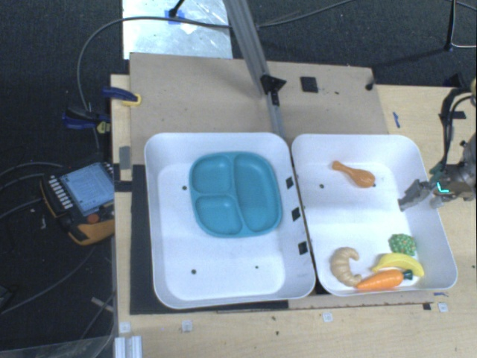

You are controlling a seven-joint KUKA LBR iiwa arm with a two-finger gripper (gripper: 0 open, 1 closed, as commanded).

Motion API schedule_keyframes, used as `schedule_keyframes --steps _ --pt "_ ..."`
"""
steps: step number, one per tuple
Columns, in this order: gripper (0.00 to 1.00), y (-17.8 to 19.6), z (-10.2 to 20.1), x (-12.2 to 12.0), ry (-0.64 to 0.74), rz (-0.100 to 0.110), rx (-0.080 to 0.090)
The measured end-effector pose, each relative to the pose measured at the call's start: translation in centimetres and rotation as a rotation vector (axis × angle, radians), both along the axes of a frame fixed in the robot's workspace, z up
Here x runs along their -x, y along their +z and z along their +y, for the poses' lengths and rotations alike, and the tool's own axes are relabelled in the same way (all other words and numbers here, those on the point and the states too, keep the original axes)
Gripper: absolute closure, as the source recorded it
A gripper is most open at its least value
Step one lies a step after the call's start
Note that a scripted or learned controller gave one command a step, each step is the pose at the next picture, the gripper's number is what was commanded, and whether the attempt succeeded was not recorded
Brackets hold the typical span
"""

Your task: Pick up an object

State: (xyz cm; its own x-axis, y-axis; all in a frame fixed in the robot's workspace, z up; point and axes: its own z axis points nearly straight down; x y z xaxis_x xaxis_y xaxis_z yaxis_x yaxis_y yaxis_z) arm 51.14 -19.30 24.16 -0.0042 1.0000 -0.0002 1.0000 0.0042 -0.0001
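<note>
The right bin [373, 149] holds several toy foods. A tan drumstick [354, 173] lies near its back. A beige croissant [345, 265], an orange carrot [381, 280], a yellow banana [401, 263] and a green broccoli [402, 242] are bunched in the front right corner. My gripper [416, 194] hangs over the bin's right rim, right of the drumstick and above the broccoli, with nothing seen in it.
The left bin [171, 274] holds a blue divided plate [235, 193]. A grey pole [250, 36] slants down to the gap between the bins at the back. Cables and a handheld device [82, 192] lie off the bench to the left.
</note>
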Motion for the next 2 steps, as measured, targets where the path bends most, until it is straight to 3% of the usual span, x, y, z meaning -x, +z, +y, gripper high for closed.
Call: schedule_keyframes --steps 1,2 --pt "0.00 0.1 0.0 0.0 0.000 -0.002 0.000" --pt "0.00 -5.6 -1.0 -0.1 -0.004 0.002 0.000"
